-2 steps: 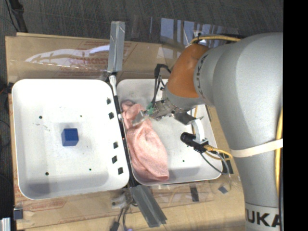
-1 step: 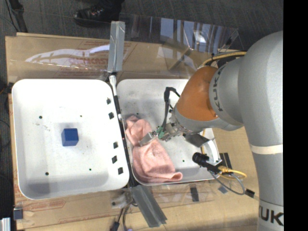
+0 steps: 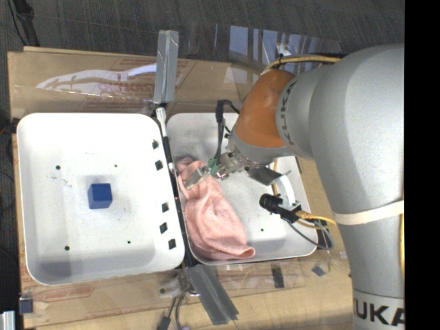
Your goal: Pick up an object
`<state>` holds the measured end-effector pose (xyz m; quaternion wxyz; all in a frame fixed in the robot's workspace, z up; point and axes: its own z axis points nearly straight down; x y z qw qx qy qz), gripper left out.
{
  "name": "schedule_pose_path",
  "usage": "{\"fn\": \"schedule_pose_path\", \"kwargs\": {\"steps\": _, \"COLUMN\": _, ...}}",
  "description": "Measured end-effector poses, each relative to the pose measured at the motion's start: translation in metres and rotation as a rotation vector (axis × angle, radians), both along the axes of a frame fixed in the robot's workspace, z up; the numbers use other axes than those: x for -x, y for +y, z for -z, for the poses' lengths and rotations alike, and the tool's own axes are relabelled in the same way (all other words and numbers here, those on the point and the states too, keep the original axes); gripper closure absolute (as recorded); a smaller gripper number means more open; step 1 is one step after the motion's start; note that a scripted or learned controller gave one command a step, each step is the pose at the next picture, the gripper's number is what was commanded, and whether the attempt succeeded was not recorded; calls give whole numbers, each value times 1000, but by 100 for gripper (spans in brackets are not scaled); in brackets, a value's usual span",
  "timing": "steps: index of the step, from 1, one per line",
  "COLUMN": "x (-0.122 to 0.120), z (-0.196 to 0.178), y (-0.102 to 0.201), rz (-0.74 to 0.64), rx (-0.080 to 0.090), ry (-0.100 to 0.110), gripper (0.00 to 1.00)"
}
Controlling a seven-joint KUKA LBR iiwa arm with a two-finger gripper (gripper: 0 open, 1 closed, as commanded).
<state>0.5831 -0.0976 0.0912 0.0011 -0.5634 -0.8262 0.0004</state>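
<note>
Hand (image 3: 206,172): you find it at pink cloth (image 3: 214,218) in right bin (image 3: 275,247); finger state cannot be told. Blue cube (image 3: 100,195): left bin (image 3: 41,253).

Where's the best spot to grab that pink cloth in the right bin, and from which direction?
Probably the raised, bunched fold near the middle of the pink cloth, coming straight down from above. It lies crumpled and fairly flat against the right bin floor, so a ridge gives something to pinch.

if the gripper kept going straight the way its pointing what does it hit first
Most likely the pink cloth in the right bin. The gripper sits at the cloth's upper edge, pointing down and left toward it, though depth is hard to judge from above.
</note>
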Motion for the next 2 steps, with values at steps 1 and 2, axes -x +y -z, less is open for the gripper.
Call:
{"fn": "schedule_pose_path", "kwargs": {"steps": 1, "x": 0, "z": -9, "y": 1, "rz": -4, "rx": 0, "ry": 2, "gripper": 100}}
{"fn": "schedule_pose_path", "kwargs": {"steps": 2, "x": 0, "z": -9, "y": 1, "rz": -4, "rx": 0, "ry": 2, "gripper": 0}}
